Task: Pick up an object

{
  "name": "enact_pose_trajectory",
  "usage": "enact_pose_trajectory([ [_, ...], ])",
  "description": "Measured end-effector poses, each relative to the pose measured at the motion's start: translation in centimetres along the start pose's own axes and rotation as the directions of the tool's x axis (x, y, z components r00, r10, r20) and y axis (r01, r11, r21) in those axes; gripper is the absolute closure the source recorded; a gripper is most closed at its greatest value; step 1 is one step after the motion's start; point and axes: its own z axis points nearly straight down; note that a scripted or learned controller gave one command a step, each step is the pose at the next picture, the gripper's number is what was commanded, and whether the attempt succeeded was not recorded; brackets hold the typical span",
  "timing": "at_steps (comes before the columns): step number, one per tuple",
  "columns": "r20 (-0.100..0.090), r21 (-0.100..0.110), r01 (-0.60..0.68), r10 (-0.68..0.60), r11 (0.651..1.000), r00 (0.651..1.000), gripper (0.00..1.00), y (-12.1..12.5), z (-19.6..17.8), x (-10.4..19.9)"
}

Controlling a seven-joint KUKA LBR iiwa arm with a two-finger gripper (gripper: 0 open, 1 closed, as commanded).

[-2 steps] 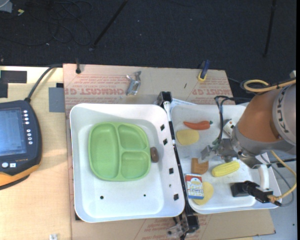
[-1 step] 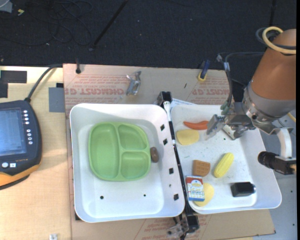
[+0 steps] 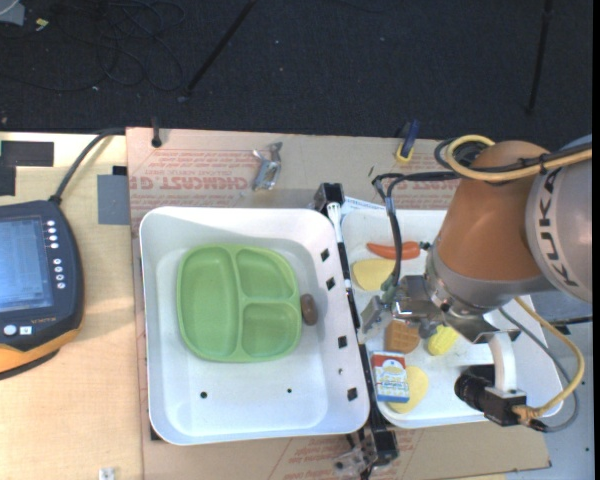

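1. Arm: the grey arm (image 3: 500,218), with its orange band, enters from the right and stands over the right bin (image 3: 445,410).

2. End effector: the gripper (image 3: 398,306) is low over the left half of the right bin, near the wall shared with the left bin (image 3: 240,398). How far it is open cannot be determined from this view. No object can be confirmed in its grasp.

3. Candidate objects, right bin:
- A brown block (image 3: 402,336) lies just below the gripper in the view. Whether the two touch cannot be determined.
- A small yellow piece (image 3: 441,342) lies just right of the brown block.
- A pale yellow disc (image 3: 368,273) lies just beside the gripper, towards the far wall.
- An orange carrot-shaped item (image 3: 395,250) lies crosswise beyond the disc.
- A small carton with red and blue print (image 3: 388,375) lies near the front wall, partly covering a yellow slice (image 3: 412,386).

4. Left bin: a green divided plate (image 3: 238,303) with three compartments lies flat in the middle. A small brown object (image 3: 308,309) rests against the plate's right rim.

5. Surroundings: both bins rest on a cardboard sheet (image 3: 210,173). A metal clip (image 3: 268,168) and a blue clip (image 3: 408,140) sit at the sheet's far edge. A teach pendant (image 3: 20,278) lies on the bench, well apart to the left
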Motion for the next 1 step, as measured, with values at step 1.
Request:
enact_pose_trajectory([
  [1, 0.004, -0.003, -0.01, 0.01, 1.0, 1.0, 0.0, -0.78, 4.3, -6.18],
])
